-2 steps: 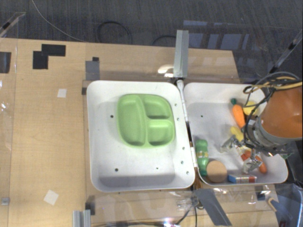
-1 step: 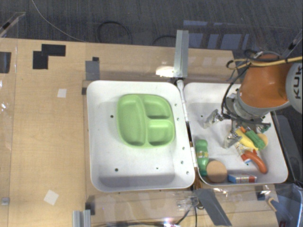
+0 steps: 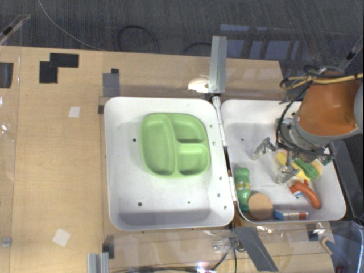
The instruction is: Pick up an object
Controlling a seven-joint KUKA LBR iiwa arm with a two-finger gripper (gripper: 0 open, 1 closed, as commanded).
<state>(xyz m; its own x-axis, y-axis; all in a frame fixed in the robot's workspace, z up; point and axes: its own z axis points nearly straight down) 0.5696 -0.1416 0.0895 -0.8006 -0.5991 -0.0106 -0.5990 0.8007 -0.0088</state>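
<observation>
We see two shallow white bins with rounded corners, smooth and plastic-looking, side by side on a pale wooden bench [image 3: 57, 152]. The left bin [image 3: 122, 209] carries a light green divided plate [image 3: 174, 144], glossy and rounded-square, with one long compartment and two smaller ones; it lies near the bin's middle, toward its far edge.

The right bin [image 3: 244, 121] holds a huddle of small things along its near edge and right side. By the near left corner a green bottle-like piece [image 3: 243, 182] lies with its long axis running from the near edge toward the far one, and a round tan, cork-coloured disc [image 3: 261, 205] touches its near end. Just beside the disc, along the near edge, a small tube with a blue end and a red band [image 3: 290, 214] lies parallel to that edge. An orange-red, sausage-shaped piece [image 3: 307, 193] slants toward the near right corner, and yellow and green pieces [image 3: 306, 168] sit just beyond it.

The gripper [image 3: 278, 161] hangs over this cluster, its metallic fingers [image 3: 263, 148] spread apart; we see nothing clamped between them.
</observation>
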